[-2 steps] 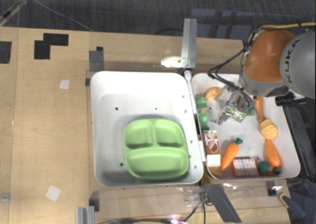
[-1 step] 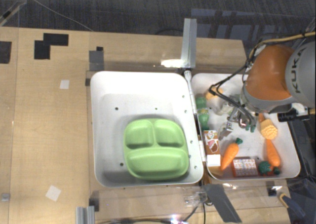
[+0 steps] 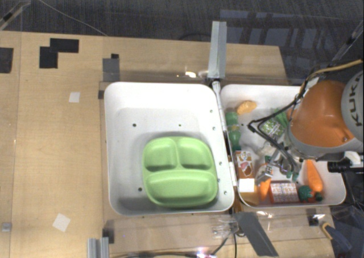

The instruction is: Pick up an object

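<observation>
A smooth green sectioned tray [image 3: 180, 170] fills the left bin's [image 3: 122, 103] front; the gripper's [image 3: 277, 167] grip state cannot be told.

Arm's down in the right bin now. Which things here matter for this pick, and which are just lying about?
In play:
gripper, low in the right bin
carrot
red box
yellow piece
green item

Lying about:
green divided plate in the left bin
black patches on the bench
</observation>
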Tool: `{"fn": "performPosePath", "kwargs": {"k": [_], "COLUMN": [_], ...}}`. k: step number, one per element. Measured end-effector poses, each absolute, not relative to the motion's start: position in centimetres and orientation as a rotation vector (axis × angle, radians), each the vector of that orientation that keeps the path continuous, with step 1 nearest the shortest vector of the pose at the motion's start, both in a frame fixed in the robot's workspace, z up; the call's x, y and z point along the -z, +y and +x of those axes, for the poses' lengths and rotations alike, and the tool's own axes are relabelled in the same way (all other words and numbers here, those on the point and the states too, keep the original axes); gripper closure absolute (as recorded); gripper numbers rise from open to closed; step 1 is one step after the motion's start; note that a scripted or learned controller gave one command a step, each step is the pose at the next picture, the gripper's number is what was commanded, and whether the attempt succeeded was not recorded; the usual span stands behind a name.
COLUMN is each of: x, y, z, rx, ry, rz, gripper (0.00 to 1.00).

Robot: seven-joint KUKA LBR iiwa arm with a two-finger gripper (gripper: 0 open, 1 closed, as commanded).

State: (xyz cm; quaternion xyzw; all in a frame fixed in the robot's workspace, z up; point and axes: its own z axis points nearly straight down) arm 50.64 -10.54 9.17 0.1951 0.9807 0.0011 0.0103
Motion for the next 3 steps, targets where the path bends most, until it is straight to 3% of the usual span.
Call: {"fn": "performPosePath", "kwargs": {"k": [1,2,3], "x": [-9.1,-8.9,-10.4], "y": [-8.5,-9.3,-9.2], "z": [56.5,66.2,66.6], "rx": [0.007,0.001,0.000], "ry": [3.125,3.129,3.112], "rz": [0.017,-0.053,-0.052], "gripper": [0.00,0.00,1.00]}}
